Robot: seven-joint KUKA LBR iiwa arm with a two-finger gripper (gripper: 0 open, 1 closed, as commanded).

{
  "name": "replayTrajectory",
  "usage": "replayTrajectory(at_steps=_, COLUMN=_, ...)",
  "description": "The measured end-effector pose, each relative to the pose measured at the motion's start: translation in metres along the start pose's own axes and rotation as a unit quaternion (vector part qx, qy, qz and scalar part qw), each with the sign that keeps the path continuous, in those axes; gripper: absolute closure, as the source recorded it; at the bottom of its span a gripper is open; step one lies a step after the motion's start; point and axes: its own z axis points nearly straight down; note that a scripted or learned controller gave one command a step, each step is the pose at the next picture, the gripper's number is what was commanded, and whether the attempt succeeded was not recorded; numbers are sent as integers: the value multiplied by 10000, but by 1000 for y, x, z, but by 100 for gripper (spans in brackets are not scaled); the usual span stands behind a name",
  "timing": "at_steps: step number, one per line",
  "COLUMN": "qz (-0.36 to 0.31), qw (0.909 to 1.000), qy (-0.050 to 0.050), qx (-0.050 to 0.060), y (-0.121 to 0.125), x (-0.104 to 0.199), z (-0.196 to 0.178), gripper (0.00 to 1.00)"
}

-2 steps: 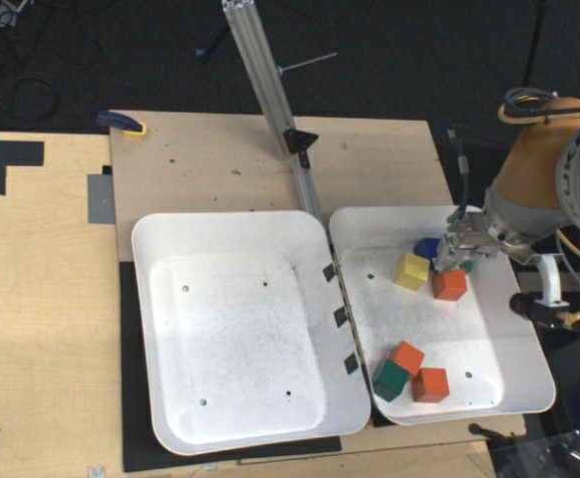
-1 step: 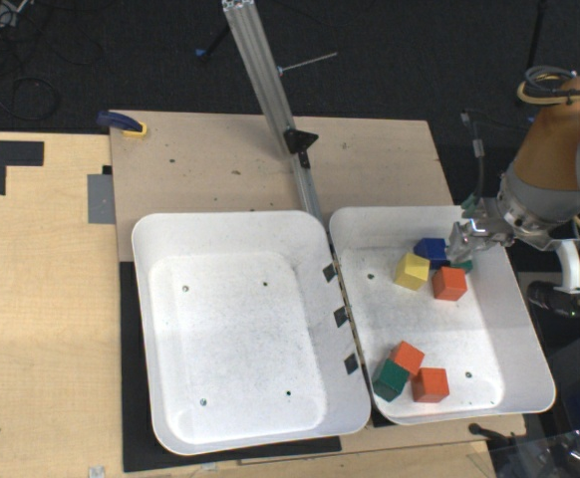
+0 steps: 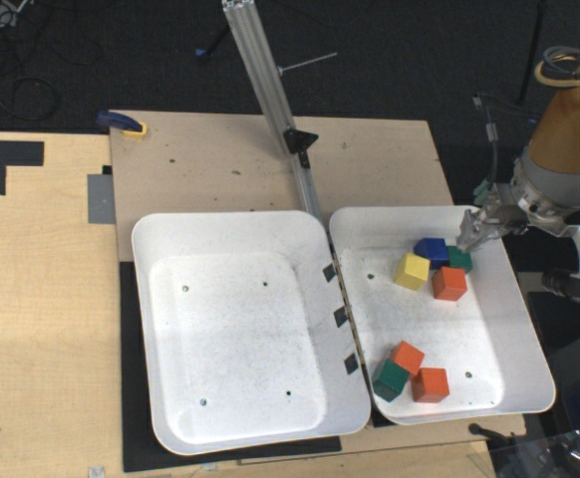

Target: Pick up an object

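Reaching in from the right, the gripper [image 3: 472, 229] hangs low over the far right part of the right bin [image 3: 529, 361], its tip just beside a small green block [image 3: 460, 259]; whether anything is pinched there I cannot tell, since the metal blurs together from this angle. That green block sits in a tight cluster with a blue block [image 3: 431, 250] to its left, a yellow block [image 3: 412, 271] a little nearer the bin's middle, and an orange-red block [image 3: 449, 283] just in front of them. Well apart from that group, toward the bin's near edge, lies a second cluster: an orange block [image 3: 407, 358], a darker green block [image 3: 391, 378] touching it on the left, and another orange-red cube [image 3: 431, 383] just beside them on the right. Above the gripper the grey arm [image 3: 547, 182] rises to its orange band [image 3: 559, 127] at the picture's right side. The left bin [image 3: 170, 242] lies alongside (the two rims meet down the middle, where small black clips [image 3: 339, 316] show). Behind the bins, a slanted aluminium rail [image 3: 266, 78] leans up from the brown board [image 3: 220, 162], and a blue-and-yellow clamp [image 3: 123, 122] rests at the board's far left corner.
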Motion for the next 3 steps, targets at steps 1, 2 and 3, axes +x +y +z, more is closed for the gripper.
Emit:
replayTrajectory(at_steps=1, qz=-15, qw=10000, qy=19, qx=19, y=-12, x=50, z=-12, gripper=100)
replayTrajectory(at_steps=2, qz=-12, qw=10000, qy=18, qx=35, y=-29, x=97, z=-6, gripper=100)
replayTrajectory(at_steps=3, qz=-17, qw=10000, qy=18, qx=28, y=-37, x=145, z=-16, gripper=100)
